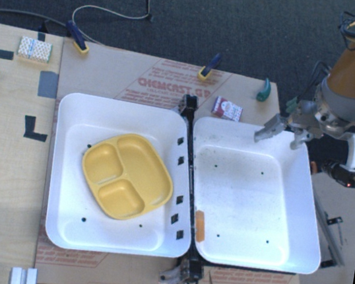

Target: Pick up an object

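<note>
The yellow tray (127,175) lies in the left bin (75,115) (well apart from the arm). The gripper (280,135) hangs spread and empty; descend over a tray rim.

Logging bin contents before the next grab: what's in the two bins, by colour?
Yellow: 1, the divided plate in the left bin.
Orange: 1, a small stick at the right bin's left edge.
Total: 2.

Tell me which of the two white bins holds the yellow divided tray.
The left bin holds the yellow tray. The right bin, the one under the gripper, has just a small orange piece by its left wall.
</note>
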Robot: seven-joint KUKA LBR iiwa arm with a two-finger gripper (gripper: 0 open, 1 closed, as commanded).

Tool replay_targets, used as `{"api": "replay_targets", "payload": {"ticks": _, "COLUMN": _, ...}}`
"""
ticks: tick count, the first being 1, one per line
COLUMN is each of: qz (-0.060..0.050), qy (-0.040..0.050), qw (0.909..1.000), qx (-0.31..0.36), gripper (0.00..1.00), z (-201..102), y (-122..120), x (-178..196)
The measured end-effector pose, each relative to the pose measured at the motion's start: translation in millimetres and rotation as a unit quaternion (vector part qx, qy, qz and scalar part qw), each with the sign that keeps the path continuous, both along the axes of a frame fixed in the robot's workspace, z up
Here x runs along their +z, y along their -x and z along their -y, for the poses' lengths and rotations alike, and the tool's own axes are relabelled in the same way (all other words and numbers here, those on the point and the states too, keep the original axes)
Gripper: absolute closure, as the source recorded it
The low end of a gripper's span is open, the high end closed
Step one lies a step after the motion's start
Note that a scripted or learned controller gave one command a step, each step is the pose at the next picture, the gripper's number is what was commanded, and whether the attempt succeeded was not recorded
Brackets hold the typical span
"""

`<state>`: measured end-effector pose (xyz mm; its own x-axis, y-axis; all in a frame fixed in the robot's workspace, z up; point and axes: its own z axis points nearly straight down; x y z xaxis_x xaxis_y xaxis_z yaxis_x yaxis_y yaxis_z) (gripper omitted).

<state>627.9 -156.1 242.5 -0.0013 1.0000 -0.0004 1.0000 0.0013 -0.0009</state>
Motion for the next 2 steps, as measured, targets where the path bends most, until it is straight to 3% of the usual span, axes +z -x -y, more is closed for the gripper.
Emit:
{"api": "replay_targets", "payload": {"ticks": 1, "qz": -0.002, "qy": -0.0006, "qw": 1.0000, "qx": 0.000, "gripper": 0.00, "z": -11, "y": -27, "x": -129}}
{"api": "replay_targets", "payload": {"ticks": 2, "qz": 0.000, "qy": -0.0003, "qw": 1.0000, "qx": 0.001, "gripper": 1.00, "z": -12, "y": -28, "x": -118}}
